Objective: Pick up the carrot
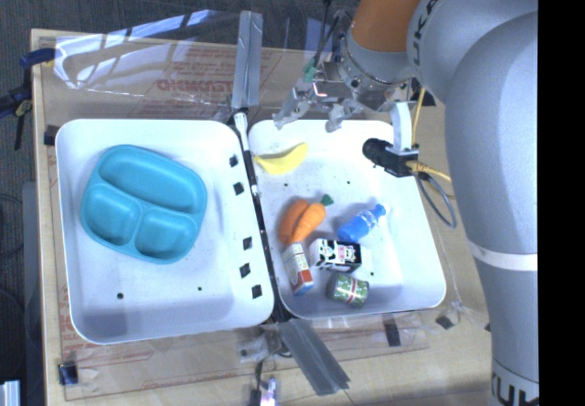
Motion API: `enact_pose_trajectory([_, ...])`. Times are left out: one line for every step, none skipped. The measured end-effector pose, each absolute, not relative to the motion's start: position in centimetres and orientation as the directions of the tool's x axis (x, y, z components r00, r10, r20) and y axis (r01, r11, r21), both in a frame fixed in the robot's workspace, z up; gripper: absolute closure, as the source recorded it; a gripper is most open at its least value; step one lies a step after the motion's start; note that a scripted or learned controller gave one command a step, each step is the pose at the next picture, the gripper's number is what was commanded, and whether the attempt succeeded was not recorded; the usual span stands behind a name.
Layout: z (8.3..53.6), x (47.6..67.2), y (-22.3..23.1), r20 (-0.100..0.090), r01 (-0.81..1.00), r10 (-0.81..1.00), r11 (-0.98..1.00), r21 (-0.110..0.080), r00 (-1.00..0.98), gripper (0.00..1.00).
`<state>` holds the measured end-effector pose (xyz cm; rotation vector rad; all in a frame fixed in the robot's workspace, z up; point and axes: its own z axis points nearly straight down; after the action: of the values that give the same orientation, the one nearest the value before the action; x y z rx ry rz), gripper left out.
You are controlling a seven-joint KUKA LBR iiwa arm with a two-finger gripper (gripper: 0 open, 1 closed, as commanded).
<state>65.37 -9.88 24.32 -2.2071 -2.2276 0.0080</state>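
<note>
the carrot (pixel 301 219) lies in the right bin (pixel 416 212), a little left of that bin's middle, its long axis running on a slant from lower left to upper right; the green leafy end points toward the upper right of the frame and the blunt orange body toward the lower left. the gripper (pixel 311 115) hangs at the upper edge of the same bin, near the top centre of the frame, its two fingers spread apart with nothing between them, one fingertip toward the left and one toward the right. the carrot sits well below the gripper in the picture, almost straight down the frame from it, and apart from it; between the two lies a yellow banana (pixel 282 158), just under the fingertips and near the bin's upper left corner. just right of the carrot's green end is a blue bottle (pixel 362 221), tilted on the bin floor. below the carrot, touching or nearly touching its lower end, is a small red-and-white bottle (pixel 297 269); to the right of that are a black-and-white carton (pixel 339 254) and a green can (pixel 349 290) near the bin's lower edge. the left bin (pixel 91 308) holds a blue divided tray (pixel 143 202) in its upper left part
</note>
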Motion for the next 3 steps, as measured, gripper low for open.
enact_pose_trajectory([19.1, 61.4, -17.3, 0.001, 0.989, 0.989, 0.151, -0.005, -0.151, 0.0])
enact_pose_trajectory([8.9, 58.0, -17.6, 0.001, 1.0, 1.0, -0.024, -0.005, 0.024, 0.0])
enact_pose_trajectory([8.9, 54.4, -14.6, 0.0, 0.95, 0.95, -0.312, -0.009, 0.312, 0.0])
